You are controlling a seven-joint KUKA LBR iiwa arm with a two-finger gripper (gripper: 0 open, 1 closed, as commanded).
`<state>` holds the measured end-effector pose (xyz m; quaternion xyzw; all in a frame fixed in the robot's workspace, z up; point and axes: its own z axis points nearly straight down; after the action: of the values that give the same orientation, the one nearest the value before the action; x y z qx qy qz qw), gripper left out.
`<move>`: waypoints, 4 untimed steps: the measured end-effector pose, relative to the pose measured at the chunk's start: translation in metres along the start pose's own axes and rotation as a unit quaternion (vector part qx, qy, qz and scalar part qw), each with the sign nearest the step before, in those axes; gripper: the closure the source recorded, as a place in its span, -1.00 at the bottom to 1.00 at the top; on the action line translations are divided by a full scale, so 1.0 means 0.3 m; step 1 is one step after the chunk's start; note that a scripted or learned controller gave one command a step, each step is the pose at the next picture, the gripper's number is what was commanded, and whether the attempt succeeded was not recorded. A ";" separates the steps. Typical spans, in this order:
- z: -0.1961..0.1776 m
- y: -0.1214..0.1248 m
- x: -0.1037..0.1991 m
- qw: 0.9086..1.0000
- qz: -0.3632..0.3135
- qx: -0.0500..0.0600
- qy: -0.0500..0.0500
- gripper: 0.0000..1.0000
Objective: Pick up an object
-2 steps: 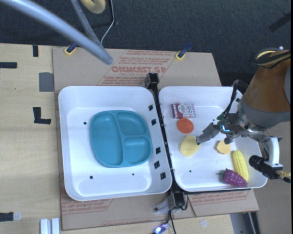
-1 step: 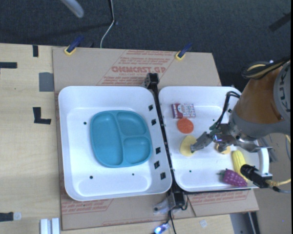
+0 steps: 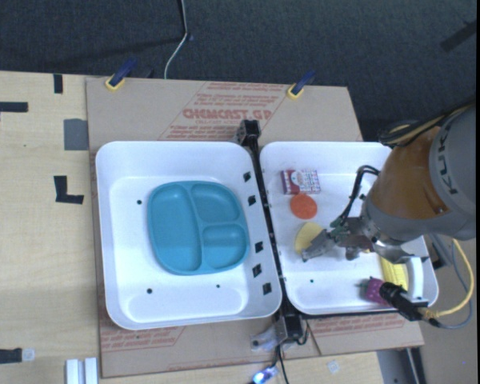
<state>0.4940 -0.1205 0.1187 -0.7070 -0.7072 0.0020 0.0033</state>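
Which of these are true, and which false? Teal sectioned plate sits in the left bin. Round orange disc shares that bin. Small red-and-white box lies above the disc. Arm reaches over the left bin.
1. Teal sectioned plastic plate sits in the left white bin: true.
2. Round orange disc shares that bin: false, it lies in the right white bin.
3. Small red-and-white box lies above the disc: true.
4. Grey-and-orange arm reaches over the left bin: false, over the right.
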 end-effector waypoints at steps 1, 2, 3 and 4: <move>-0.040 0.004 0.001 1.000 -0.001 -0.002 0.000 1.00; -0.181 0.008 0.013 1.000 -0.001 -0.005 -0.001 1.00; -0.335 -0.007 -0.008 1.000 0.000 -0.006 -0.002 1.00; -0.512 -0.003 -0.008 1.000 -0.001 -0.006 -0.002 1.00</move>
<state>0.4942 -0.1232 0.2722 -0.7064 -0.7078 -0.0013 -0.0024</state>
